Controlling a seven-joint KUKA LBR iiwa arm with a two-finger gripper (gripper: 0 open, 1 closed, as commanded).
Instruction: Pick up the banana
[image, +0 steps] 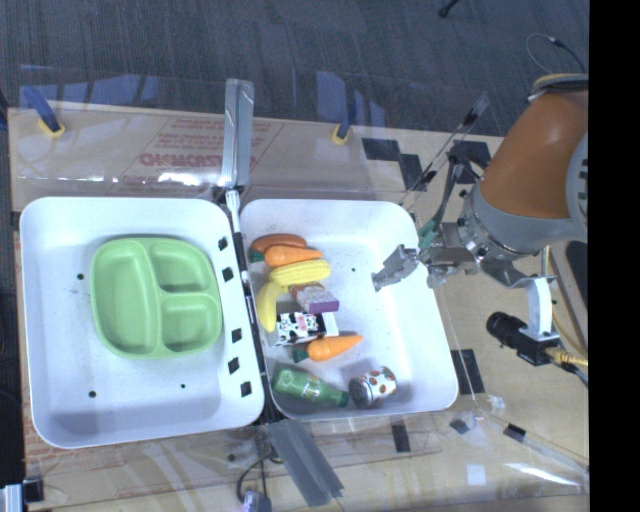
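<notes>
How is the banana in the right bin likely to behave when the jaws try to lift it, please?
The banana looks like smooth toy plastic, so probably stiff, light and somewhat slippery. Its curved shape may pivot if gripped off-centre. It lies close against the corn, so neighbours may get nudged.

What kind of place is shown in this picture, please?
Probably a robotics lab bench for pick-and-place trials: two white bins side by side, toy food such as a banana, and a robot arm with its claw.
</notes>
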